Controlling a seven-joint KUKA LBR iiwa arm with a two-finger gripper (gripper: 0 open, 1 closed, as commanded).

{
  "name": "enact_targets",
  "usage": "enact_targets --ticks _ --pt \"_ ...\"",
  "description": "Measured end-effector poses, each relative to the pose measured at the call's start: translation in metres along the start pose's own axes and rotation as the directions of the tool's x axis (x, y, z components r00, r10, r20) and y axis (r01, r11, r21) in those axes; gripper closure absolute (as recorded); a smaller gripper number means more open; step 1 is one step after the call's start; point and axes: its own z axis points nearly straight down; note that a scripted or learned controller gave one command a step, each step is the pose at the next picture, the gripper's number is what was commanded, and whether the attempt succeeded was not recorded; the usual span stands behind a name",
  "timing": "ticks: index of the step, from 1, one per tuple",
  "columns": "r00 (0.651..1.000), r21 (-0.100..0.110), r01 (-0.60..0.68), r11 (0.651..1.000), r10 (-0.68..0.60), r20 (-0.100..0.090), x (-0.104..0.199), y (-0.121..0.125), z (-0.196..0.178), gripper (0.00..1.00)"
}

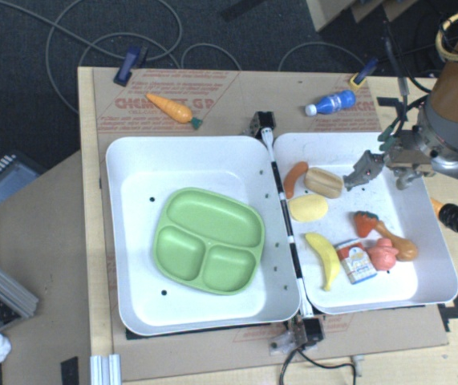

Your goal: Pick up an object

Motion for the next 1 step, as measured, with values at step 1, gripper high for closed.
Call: enact_targets --ticks 1 --pt "1.0 0.003 -0.002 1.0 0.002 0.0 -0.044 -0.0214 0.0895 0.0"
